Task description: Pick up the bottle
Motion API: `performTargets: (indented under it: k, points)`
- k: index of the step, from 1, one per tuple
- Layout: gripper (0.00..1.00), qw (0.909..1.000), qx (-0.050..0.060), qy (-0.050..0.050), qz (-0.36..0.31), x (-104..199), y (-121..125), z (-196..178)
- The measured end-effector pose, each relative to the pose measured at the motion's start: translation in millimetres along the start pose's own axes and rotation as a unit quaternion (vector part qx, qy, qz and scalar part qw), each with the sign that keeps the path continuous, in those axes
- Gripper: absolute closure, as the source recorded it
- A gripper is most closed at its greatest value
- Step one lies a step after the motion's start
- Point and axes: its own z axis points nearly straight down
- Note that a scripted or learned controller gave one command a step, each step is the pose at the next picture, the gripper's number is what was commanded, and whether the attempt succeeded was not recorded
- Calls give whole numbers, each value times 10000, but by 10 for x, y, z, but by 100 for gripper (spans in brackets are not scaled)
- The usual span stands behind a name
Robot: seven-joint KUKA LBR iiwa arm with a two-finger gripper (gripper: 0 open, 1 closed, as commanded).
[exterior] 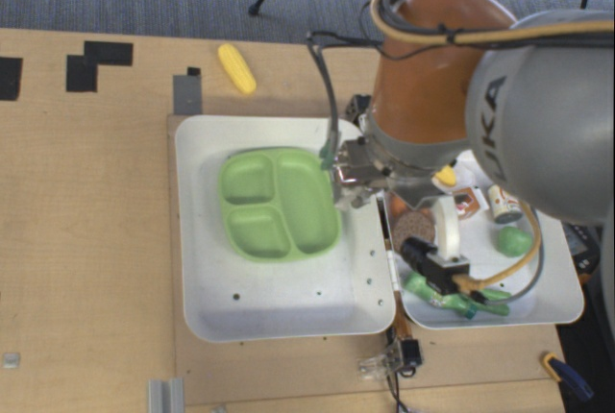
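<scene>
A green bottle-like thing (459, 298) lies on its side at the front of the right bin (562, 305). A small white container with a red label (504, 203) stands further back on the right. My gripper (411, 214) hangs under the big orange and grey wrist, over the left part of the right bin, close to a brown round object (416, 227). The wrist hides most of the gripper. I see nothing held.
The left bin (207, 305) holds a green divided plate (279, 203). In the right bin also lie a green ball (514, 239) and a small yellow piece (444, 178). A yellow corn cob (236, 68) rests on the bench behind the bins.
</scene>
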Motion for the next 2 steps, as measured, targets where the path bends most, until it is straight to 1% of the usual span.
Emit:
performTargets:
  k: [1, 2]
  points:
    - [100, 9995, 26, 1, 300, 432, 530, 1009]
    - [100, 9986, 17, 0, 535, -299, 41, 724]
